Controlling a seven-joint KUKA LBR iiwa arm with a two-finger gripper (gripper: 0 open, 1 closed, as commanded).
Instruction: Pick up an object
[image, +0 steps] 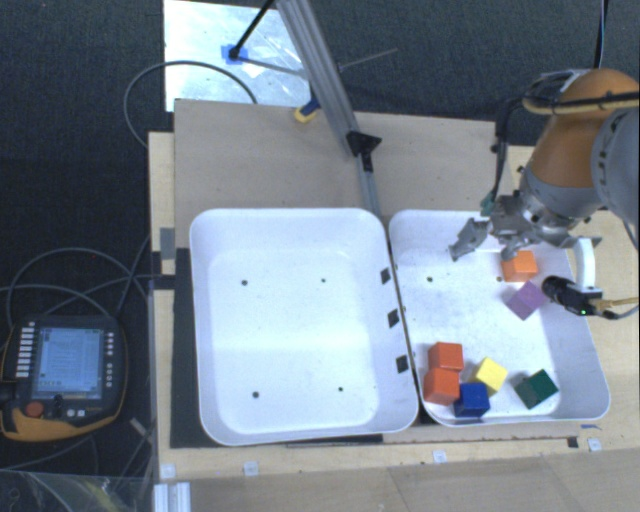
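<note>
counter (280, 160): two white bins. right bin (590, 400) holds all blocks; purple block (524, 299) nearby, others clustered at its near edge. my pincer (490, 238) hovers over its far end beside the orange block (518, 265), spread wide, holding nothing, likely lining up a grab.

Robot lab: teach pendant (62, 377) on dark carpet, cables, bench (270, 160) with bins

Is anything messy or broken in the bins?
Nothing looks broken or spilled. The blocks just lie loosely at different angles in the right bin: the purple block sits tilted like a diamond, and the green block is turned too. That looks like ordinary scatter.
</note>
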